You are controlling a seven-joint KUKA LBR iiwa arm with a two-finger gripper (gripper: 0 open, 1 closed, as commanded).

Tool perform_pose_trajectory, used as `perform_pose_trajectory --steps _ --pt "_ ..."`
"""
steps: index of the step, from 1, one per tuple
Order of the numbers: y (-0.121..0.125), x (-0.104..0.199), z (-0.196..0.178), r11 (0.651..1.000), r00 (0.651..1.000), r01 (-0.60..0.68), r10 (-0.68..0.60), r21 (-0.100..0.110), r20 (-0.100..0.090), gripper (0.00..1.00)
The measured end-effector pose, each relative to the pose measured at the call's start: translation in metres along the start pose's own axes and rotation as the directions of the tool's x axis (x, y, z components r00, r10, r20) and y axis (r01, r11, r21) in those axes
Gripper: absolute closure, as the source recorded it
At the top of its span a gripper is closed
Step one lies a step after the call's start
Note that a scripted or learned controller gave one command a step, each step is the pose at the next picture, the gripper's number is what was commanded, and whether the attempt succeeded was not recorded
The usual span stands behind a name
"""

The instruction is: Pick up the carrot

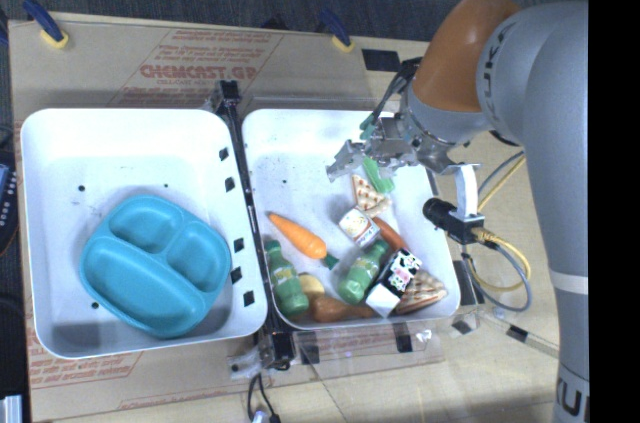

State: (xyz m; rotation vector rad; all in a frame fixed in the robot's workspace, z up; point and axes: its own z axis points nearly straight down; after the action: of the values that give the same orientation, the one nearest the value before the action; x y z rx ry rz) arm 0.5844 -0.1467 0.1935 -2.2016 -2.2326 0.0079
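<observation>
Carrot (296, 235) lying mid right bin (300, 136), well apart from gripper (372, 161) with fingers spread, nothing held (could easily snag the green bottles (357, 276) crowded beside it).

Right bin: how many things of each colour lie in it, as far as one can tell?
Right bin, some things overlap, so counts are approximate.
Orange: 2, carrot, sausage
Green: 2, bottles
Tan: 2, waffles
Black-and-white: 1, carton
White: 1, cube
Brown: 1, potato
Total: 9
</observation>
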Motion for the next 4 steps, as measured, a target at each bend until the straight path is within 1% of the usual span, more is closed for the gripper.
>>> perform_pose_trajectory --steps 1,2,3,4 --pt "-0.074 0.041 0.103 1.0 1.0 0.018 -0.018 -0.001 0.0 0.0" --pt "-0.074 0.041 0.093 0.999 0.999 0.034 -0.034 0.003 0.001 1.0" --pt "-0.101 0.05 0.103 0.975 0.975 -0.221 0.221 0.0 -0.002 1.0" --pt "-0.105 0.05 0.102 0.844 0.844 -0.536 0.536 -0.008 -0.004 1.0"
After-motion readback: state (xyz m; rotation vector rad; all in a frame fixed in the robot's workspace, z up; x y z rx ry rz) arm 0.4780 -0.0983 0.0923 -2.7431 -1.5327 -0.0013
